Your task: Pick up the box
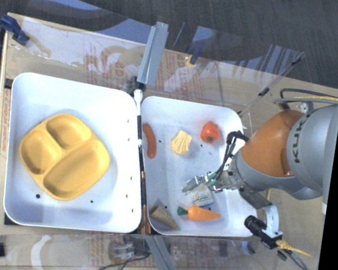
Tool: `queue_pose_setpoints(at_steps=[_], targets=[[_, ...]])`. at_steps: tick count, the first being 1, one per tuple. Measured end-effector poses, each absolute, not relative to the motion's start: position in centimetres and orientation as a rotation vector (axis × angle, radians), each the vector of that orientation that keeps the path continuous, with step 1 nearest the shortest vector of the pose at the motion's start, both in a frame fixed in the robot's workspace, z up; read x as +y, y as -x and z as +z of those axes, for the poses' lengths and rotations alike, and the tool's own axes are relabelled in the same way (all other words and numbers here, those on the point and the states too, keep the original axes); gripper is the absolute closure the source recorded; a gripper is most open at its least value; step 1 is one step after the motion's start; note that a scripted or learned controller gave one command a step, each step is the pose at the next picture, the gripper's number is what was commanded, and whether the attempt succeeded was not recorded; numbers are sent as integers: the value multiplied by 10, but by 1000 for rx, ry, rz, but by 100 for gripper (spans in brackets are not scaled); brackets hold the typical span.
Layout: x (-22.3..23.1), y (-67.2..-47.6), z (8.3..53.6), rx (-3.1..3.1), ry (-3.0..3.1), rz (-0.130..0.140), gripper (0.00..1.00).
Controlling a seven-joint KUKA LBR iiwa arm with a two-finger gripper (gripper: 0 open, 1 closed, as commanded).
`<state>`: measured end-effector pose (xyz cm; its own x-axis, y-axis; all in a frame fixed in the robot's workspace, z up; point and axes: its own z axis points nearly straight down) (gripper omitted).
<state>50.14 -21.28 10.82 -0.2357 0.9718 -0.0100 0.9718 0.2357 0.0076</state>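
The bench (74, 54) was the largest thing in the camera view, a pale board with faint reddish print, and it bore two shallow white bins side by side. The left bin (30, 95) held a yellow divided tray (64, 156), which lay slightly left of the bin's middle with its compartments facing up. The right bin (172, 116) held the smaller items. The grey arm (307, 158), with its orange band (269, 146), came in from the right and bent down over the right bin's right wall. Its gripper (202, 183) sat low in the lower middle of that bin, directly at the box (202, 197), a small item with a pale printed face that lay just below the fingertips and seemed to touch them. The view did not settle how far apart the jaws stood, nor whether the box was between them, since the metal parts and the box ran together there. An orange carrot (202, 215) with a green end lay just below the box, near the bin's front wall. A reddish-orange sausage (150, 140) lay by the left wall, a yellow ridged piece (181, 142) sat just right of it, and a red-orange pepper (210, 132) stood farther right. A brown wedge (163, 216) rested in the front left corner.
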Motion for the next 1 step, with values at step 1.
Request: queue_pose_setpoints(at_steps=[1], targets=[[-213, -501, 108, 2460, -1934, 0, 0]])
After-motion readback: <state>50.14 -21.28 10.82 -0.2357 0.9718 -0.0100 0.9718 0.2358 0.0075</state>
